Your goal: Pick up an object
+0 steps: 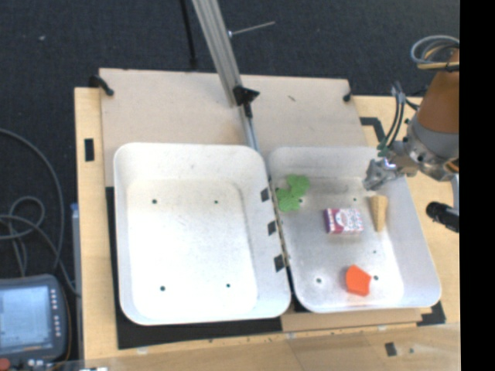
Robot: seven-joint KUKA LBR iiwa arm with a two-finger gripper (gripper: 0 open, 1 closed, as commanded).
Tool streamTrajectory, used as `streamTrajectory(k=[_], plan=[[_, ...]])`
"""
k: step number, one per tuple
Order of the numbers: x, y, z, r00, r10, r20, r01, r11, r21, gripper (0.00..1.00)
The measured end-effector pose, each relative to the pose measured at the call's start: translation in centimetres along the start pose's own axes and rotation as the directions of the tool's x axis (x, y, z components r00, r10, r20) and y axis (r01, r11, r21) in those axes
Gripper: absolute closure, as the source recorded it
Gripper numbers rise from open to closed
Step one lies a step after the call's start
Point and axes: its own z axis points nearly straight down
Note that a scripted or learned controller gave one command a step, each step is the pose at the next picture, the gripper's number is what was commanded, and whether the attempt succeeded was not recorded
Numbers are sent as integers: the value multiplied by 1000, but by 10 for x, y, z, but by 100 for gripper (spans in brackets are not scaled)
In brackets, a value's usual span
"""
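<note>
The arm comes in over the right bin's (410, 284) far right corner, and its gripper (377, 173) hangs just above the bin floor there; whether it is clenched or released cannot be told from this view. Just beside it, toward the near side, lies a tan cone (378, 211) along the right edge. A small purple-and-white carton (343, 221) sits near the middle of that bin, a green toy (292, 192) rests against its left edge (close to the divider), and an orange block (357, 280) lies toward the near edge. The left bin (193, 234) stands alongside.
</note>
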Motion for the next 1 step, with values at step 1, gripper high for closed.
streamTrajectory(k=[1], plan=[[-1,-2,-65,1000,-1,1,1,1000,-2,100]])
